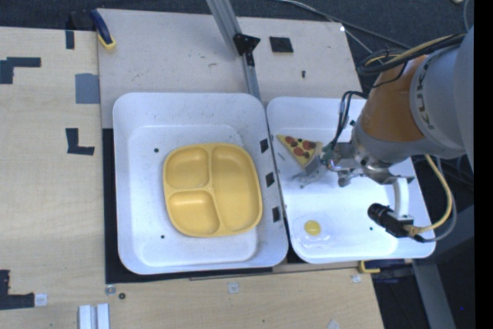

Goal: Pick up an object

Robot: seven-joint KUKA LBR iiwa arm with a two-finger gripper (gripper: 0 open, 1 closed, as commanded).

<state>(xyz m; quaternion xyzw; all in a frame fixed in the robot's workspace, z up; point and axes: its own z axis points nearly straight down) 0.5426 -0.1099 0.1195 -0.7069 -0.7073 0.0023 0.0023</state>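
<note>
A toy pizza slice (297, 146) lies in the right bin (350, 239), near its left wall. A white fried egg with a yellow yolk (312, 228) rests near that bin's front edge. My gripper (314, 171) reaches in from the right, low over the bin floor, with its fingertips just below and right of the pizza slice. Nothing shows between the fingers, and their state is unclear at this angle. The grey arm with its orange band (393, 115) covers the right part of the bin.
The left bin (139, 127) holds a yellow divided plate (211, 189) at its centre. A grey metal pole (219, 0) slants down from the top to the gap between the bins. Cables trail over the bench at the back right.
</note>
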